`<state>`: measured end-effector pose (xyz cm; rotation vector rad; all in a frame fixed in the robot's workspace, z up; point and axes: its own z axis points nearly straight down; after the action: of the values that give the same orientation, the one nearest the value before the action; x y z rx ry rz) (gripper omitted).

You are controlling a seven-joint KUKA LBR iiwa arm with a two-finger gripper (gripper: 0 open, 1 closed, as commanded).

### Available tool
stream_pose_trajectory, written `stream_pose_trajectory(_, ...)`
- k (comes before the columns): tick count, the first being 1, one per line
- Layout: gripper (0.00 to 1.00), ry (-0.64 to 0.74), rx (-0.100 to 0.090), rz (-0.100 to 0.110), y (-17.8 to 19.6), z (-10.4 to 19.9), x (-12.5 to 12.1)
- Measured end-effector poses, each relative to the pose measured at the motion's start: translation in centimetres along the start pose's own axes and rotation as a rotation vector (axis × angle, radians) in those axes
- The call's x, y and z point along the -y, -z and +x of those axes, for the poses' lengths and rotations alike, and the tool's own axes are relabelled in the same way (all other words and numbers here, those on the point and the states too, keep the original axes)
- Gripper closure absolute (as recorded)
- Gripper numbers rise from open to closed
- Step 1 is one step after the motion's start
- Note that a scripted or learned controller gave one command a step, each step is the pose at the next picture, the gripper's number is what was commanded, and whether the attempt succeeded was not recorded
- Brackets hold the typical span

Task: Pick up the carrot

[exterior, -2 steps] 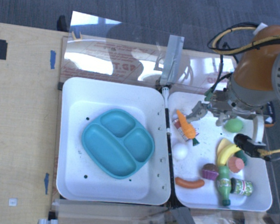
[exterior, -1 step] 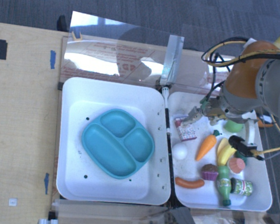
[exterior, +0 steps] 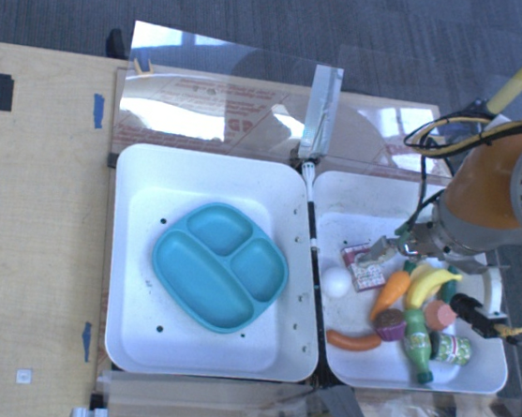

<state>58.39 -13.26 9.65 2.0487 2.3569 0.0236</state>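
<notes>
One tool [exterior: 398, 249] is hanging low over the right bin [exterior: 484, 377], its grip impossible to tell. Just below it the carrot [exterior: 390, 293] is lying beside a banana [exterior: 429, 282], while a blue plate [exterior: 220, 266] is sitting in the left bin [exterior: 141, 188].

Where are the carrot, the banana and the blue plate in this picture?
carrot [exterior: 391, 292]: camera view, middle of its orange body.
banana [exterior: 427, 284]: camera view, middle of its yellow curve.
blue plate [exterior: 220, 267]: camera view, ridge between its compartments.
</notes>
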Motion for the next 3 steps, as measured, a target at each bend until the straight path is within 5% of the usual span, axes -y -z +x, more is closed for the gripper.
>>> stream_pose_trajectory(1, 0.0, -0.028, 0.003, -0.003, 0.0, 1.9, 4.1)
stream_pose_trajectory(2, 0.0, 0.121, 0.013, -0.004, 0.1, 3.2, 8.2)
stream_pose_trajectory(3, 0.0, 0.31, 0.0, 0.0, -0.1, 2.7, 9.3)
